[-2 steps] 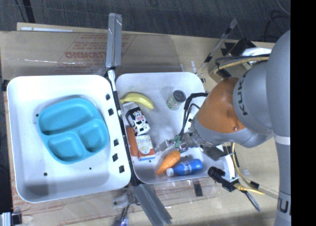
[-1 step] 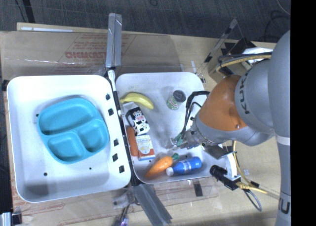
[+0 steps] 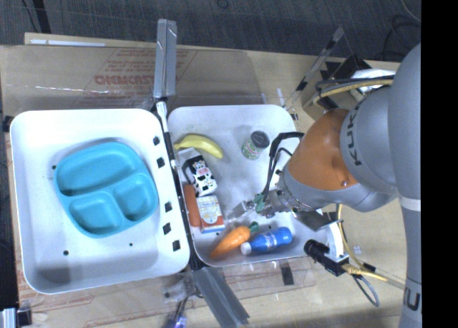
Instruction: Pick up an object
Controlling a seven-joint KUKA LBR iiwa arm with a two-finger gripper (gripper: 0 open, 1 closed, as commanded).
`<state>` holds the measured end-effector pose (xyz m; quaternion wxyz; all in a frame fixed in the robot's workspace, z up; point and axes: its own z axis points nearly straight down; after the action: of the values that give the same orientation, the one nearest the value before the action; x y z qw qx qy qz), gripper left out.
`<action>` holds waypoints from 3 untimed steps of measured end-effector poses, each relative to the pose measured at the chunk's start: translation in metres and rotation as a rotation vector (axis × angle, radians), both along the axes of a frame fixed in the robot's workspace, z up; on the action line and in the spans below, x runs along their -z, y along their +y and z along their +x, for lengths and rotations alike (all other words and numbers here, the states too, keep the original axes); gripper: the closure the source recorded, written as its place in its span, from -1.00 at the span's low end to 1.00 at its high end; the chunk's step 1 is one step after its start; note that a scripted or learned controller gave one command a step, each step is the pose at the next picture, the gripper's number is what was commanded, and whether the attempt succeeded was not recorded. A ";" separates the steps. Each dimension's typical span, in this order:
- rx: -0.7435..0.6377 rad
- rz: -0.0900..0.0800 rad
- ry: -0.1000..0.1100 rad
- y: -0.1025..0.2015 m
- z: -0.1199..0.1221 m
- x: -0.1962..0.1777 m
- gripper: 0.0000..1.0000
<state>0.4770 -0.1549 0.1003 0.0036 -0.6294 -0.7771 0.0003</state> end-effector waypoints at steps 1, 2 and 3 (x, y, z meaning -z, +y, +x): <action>0.021 -0.005 -0.006 0.022 0.075 -0.009 -1.00; -0.074 -0.003 -0.004 0.026 0.161 0.000 -1.00; -0.122 -0.010 -0.012 0.050 0.180 0.005 -1.00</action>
<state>0.6574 -0.1051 0.0952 -0.0042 -0.5810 -0.8139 0.0009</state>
